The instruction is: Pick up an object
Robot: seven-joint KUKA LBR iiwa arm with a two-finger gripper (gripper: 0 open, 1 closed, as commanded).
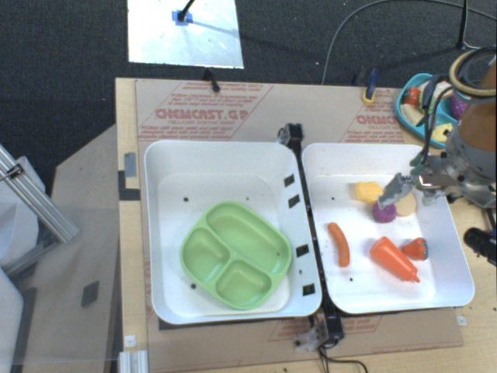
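Tool point(403, 189) at right of frame, low over right bin point(342, 298), fingers spread narrowly, nothing between them. Purple object point(384, 212) just below fingertips, touching yellow piece point(368, 190). Judgement: centre over purple object, descend straight, close slowly so the yellow piece isn't nudged. Orange carrot point(394, 259) and sausage point(338, 244) lie apart, lower in the bin.

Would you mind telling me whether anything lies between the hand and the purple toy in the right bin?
Nothing visible does. The hand hangs right above the purple toy, with the yellow piece beside it, not across the path.
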